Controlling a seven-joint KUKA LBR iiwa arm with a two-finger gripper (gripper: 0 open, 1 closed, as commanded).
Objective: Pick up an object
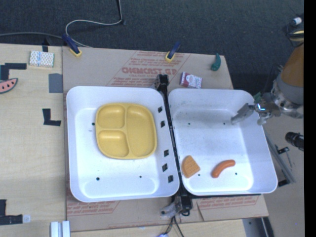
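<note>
In the right bin (212,97), near its front, lie an orange sausage (223,168) and a tan cracker-like piece (190,166). A yellow divided plate (126,131) sits in the left bin (79,132). My gripper (245,113) hangs over the right bin's back right corner, reaching in from the right, well away from the sausage and the cracker. Nothing shows in its grasp.
Behind the bins, a small red-and-white packet (190,80) and a green object (216,62) lie on the cardboard. Yellow clips (173,53) pin its back edge. On the bench at far left are a white patterned block (41,59) and a pink slice (7,85).
</note>
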